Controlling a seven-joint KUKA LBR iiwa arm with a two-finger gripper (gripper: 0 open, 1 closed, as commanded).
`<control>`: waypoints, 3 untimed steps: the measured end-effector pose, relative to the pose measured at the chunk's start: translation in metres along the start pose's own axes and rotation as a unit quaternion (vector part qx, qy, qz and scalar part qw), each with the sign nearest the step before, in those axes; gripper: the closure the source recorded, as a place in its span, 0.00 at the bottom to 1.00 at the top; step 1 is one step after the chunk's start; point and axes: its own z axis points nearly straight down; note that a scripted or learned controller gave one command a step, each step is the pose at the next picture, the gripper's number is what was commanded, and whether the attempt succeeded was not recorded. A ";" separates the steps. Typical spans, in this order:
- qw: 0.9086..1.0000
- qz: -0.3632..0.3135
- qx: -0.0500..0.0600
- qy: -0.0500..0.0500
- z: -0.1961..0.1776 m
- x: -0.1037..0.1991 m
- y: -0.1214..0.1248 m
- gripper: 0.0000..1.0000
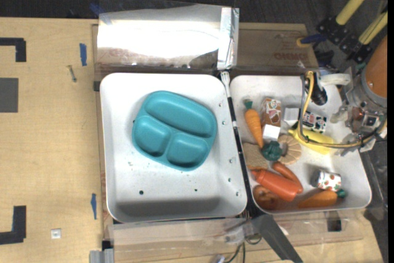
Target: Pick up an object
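1. Several small toy foods lie in the right white bin [363,191]; the orange plastic carrot [253,124] at its ten o'clock is judged light, rigid and smooth, best taken across its middle.
2. Whether the pincer [357,123], at three o'clock, is spread cannot be told; cables blur it.

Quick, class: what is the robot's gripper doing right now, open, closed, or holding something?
Gripper: at the right edge of the right bin; whether it is open, closed or holding anything cannot be told.
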 end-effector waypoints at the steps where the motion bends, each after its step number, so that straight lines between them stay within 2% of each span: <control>1: 1.000 0.028 -0.001 0.001 0.063 -0.052 -0.005 0.00; 2: 1.000 0.030 0.000 0.001 0.052 -0.051 -0.007 1.00; 3: 1.000 0.002 -0.002 0.005 -0.056 -0.030 0.009 1.00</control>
